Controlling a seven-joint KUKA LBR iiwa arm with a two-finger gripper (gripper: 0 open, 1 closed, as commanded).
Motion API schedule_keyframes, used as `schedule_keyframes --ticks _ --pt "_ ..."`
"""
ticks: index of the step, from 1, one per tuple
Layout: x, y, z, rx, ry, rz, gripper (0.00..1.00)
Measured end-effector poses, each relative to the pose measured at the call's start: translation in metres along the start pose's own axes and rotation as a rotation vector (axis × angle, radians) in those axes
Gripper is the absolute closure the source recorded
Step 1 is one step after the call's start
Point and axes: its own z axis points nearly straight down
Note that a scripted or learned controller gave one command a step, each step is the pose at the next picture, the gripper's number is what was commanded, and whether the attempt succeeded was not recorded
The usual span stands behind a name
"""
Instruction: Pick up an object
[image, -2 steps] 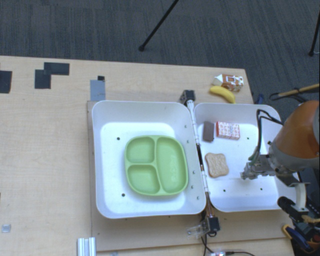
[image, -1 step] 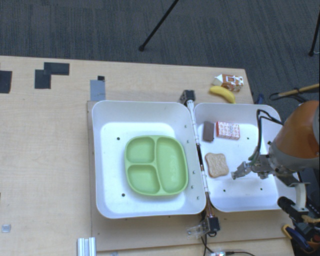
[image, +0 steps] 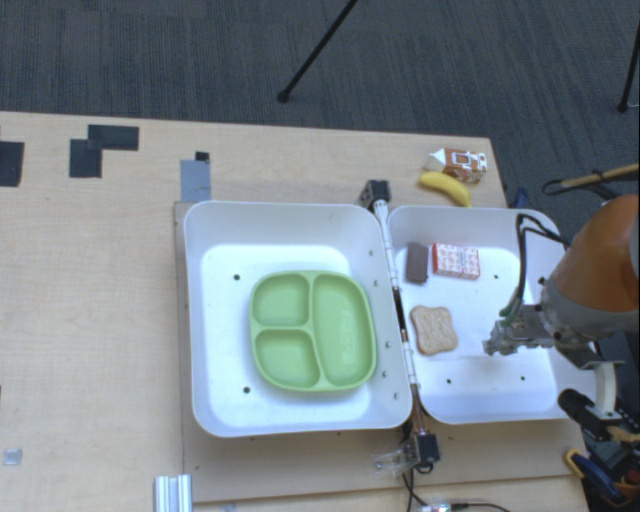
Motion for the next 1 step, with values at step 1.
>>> schedule_keyframes --ticks 1 --pt "0.0 -0.0001 0.0001 0.0 0.0 0.0 0.0"
